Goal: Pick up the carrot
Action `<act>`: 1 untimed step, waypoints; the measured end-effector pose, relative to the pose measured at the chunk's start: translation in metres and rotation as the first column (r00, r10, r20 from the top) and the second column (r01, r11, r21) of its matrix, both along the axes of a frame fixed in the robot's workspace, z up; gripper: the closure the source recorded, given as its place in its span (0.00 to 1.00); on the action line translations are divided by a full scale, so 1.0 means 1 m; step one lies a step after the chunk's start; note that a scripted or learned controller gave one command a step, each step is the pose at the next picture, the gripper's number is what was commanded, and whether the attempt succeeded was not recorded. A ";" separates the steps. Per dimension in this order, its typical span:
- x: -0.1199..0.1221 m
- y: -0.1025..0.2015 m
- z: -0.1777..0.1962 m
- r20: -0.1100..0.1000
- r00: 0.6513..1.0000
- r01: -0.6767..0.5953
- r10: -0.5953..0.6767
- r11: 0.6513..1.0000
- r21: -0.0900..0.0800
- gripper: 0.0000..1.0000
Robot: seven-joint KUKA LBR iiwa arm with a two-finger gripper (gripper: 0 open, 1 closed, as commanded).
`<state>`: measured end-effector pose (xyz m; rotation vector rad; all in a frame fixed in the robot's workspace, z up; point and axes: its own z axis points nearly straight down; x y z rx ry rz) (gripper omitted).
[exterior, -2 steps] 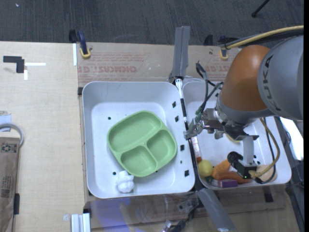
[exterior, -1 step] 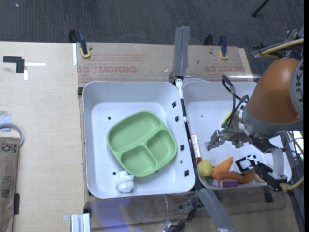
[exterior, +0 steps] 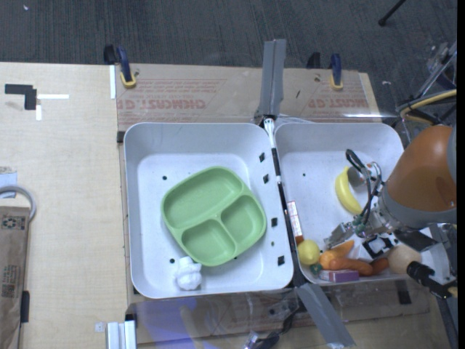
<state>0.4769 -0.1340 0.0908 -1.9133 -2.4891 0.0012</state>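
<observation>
Wooden counter point(exterior: 65, 195) carries two white bins. Left bin point(exterior: 145, 195) has a green divided plate point(exterior: 213, 215) and a small white object point(exterior: 189, 275). Right bin point(exterior: 312, 166) has a banana point(exterior: 346, 192), lemon point(exterior: 309, 252), and the carrot point(exterior: 349, 264) at the near edge. Hand point(exterior: 354, 229) is just above the carrot; cannot tell its grip state.
</observation>
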 end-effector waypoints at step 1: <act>0.000 0.000 0.009 0.001 1.000 0.003 -0.003 1.000 0.000 1.00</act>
